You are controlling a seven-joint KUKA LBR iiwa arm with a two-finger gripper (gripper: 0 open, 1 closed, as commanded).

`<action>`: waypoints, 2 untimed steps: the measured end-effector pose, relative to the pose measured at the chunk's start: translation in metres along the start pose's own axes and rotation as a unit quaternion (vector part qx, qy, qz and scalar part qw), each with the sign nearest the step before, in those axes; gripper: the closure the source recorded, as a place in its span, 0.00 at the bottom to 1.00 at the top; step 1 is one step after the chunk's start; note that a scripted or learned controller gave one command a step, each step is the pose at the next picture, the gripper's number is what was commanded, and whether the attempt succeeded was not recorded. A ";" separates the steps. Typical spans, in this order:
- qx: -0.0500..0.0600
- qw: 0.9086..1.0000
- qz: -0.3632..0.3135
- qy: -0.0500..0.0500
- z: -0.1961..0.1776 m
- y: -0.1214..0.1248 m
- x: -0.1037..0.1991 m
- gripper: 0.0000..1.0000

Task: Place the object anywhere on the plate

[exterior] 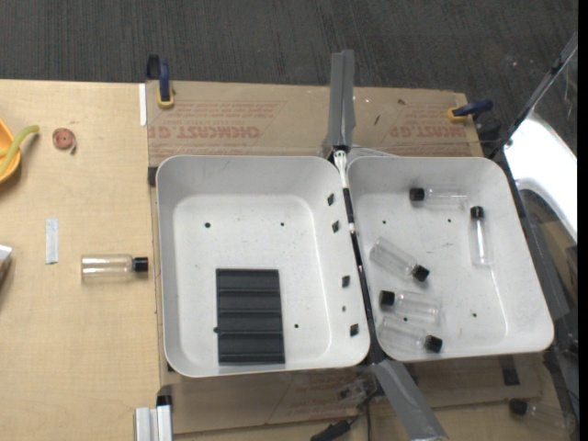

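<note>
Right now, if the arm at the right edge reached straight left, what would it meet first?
Probably the right bin at its rim, then a clear vial inside; height is unclear.

Both bins, left (184, 200) and right (496, 200), look like smooth white plastic, slightly speckled. The plate (248, 316) I see in the left one is matt black, ribbed. Vials (401, 261) in the right bin are clear glossy plastic or glass with black caps. Bench top (73, 338) is pale matt wood; cardboard sheet (248, 122) under the bins is printed brown.
</note>
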State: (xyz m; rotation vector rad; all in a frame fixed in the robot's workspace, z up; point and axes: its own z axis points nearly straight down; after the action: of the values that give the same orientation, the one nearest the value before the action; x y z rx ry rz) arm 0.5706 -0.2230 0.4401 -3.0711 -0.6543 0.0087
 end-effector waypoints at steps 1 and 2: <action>0.000 0.995 0.101 0.000 0.000 -0.028 0.062 0.00; -0.001 0.995 0.103 0.001 0.000 -0.150 0.131 0.00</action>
State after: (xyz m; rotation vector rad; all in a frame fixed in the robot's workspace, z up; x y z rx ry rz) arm 0.6293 -0.0323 0.4402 -3.1244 -0.3346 0.0047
